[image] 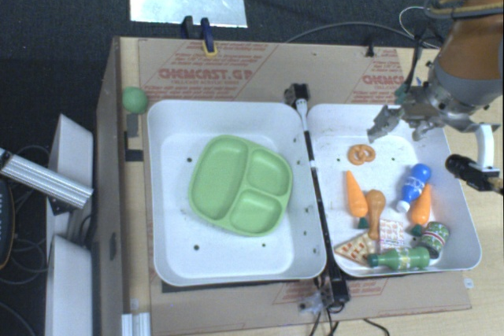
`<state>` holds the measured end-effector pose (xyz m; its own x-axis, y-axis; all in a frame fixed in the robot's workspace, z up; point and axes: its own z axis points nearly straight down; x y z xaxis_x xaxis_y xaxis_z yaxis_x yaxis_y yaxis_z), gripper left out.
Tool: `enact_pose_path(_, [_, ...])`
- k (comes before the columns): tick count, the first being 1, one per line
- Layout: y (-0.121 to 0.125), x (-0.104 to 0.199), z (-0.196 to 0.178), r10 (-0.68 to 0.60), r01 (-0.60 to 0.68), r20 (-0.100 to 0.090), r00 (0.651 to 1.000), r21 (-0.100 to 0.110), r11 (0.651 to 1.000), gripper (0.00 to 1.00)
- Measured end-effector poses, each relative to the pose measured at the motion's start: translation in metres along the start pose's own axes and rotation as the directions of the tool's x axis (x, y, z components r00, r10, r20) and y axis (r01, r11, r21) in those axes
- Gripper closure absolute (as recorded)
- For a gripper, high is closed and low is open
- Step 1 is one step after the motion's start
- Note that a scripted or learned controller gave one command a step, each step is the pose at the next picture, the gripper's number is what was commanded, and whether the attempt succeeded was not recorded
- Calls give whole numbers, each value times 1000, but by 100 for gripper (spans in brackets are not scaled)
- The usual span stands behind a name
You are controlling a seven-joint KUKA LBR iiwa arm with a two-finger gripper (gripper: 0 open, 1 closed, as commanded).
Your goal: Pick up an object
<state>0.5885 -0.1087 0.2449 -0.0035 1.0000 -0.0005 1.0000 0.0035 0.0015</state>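
- Brown cardboard-topped bench [236, 67] on dark carpet carries two shallow white plastic bins.
- Left bin [169, 169]: glossy green three-compartment plate [240, 185].
- Right bin [465, 236]: small plastic toy foods, including a pretzel [361, 154].
- Grey metal gripper [402, 122] hovers above the pretzel, fingers spread, holding nothing.

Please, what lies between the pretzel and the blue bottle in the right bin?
Nothing lies there. In the camera view, the stretch between the pretzel and the blue bottle is bare white floor of the right bin.

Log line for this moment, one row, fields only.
arm: over right bin far edge | gripper: open, holding nothing | nearest: pretzel | left bin: green tray
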Motion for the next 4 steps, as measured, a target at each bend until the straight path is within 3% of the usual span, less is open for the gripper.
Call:
enact_pose_path(1, [41, 12, 113, -1, 1, 0, 1000, 2, 1000, 0])
enact_pose_path(2, [80, -6, 161, -2, 2, 0, 1000, 1, 1000, 0])
enact_pose_path(3, [80, 26, 160, -2, 2, -1, 1000, 0, 1000, 0])
enact_pose_path(4, [81, -7, 160, 2, -2, 0, 1000, -2, 1000, 0])
